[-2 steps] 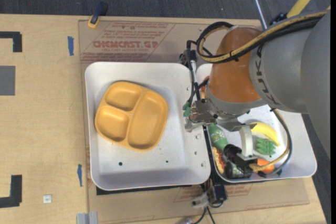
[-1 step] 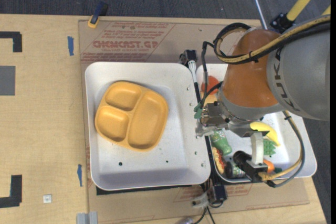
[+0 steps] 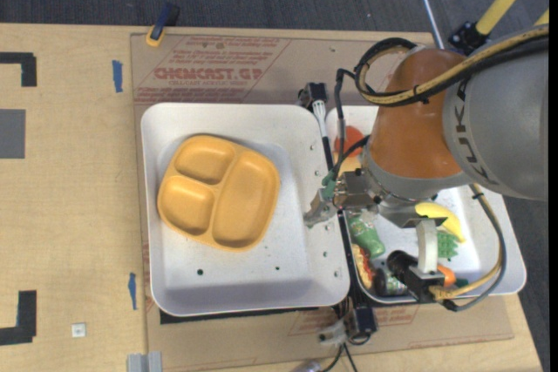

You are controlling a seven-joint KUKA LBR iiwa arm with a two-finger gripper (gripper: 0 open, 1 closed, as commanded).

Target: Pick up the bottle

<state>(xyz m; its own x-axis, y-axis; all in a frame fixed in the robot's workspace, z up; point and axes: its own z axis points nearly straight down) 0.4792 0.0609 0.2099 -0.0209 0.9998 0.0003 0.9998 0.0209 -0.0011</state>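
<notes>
From the camera above the bench we see the arm [image 3: 418, 126] reaching in from the right and covering most of the right bin [image 3: 516, 273], with its orange band over that bin's far half. The gripper [image 3: 324, 206] sits low at the bin's left edge, right at the wall it shares with the left bin [image 3: 155, 274], about midway along that wall. We cannot tell whether it is open or closed, because the wrist hides much of it and its metal parts merge with the white rim. Nothing shows clamped in it.

The bottle [image 3: 366, 241], as we read it, is the green thing with a pale label. It lies just beside the gripper on the near side, close along the right bin's left wall. It is small and partly shaded, so we hold that naming loosely. We judge that it lies flat against the wall, which would explain why the gripper is placed so close to that edge. A grasp there may be awkward, since the wall leaves little room on one side.

Around the bottle lie a red piece [image 3: 373, 276] toward the near left corner, a yellow piece [image 3: 438, 213] and a green piece [image 3: 450, 246] toward the right edge, and an orange piece [image 3: 350, 138] by the far left corner. They crowd the bottle. In the left bin a yellow divided plate [image 3: 218, 192] rests in the middle, well apart from the gripper, so we judge it plays no part
</notes>
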